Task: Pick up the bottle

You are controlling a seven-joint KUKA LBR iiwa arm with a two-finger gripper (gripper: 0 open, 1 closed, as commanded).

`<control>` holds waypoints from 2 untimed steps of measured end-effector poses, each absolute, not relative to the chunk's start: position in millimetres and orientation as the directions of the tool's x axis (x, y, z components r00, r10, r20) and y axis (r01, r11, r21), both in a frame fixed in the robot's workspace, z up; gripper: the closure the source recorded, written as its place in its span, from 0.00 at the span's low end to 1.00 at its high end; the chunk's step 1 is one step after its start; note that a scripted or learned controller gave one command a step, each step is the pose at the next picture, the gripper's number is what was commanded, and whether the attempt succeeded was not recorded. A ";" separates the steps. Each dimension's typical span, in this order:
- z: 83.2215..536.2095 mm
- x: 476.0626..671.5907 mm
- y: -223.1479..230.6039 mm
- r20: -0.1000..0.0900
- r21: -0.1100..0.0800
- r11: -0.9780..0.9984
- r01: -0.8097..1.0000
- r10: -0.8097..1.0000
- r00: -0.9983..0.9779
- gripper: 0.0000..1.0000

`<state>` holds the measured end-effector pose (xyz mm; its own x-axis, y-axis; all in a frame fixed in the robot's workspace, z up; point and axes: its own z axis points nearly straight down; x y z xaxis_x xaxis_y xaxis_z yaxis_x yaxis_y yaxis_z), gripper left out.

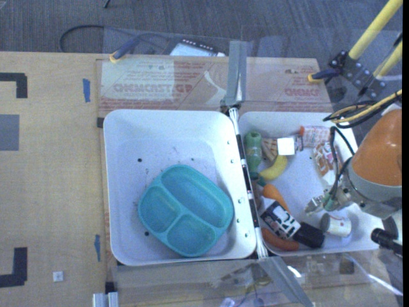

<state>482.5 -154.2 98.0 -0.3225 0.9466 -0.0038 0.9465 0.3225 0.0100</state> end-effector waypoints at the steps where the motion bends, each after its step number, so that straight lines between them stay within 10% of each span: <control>1: 98.0 482.4 -154.3 -0.004 0.010 0.323 0.946 0.946 -0.323 0.00; 2: 88.3 483.4 -216.1 0.009 0.008 0.407 0.913 0.913 -0.407 0.00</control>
<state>483.4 -216.1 88.3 -0.4071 0.9134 0.0086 0.9134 0.4070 0.0079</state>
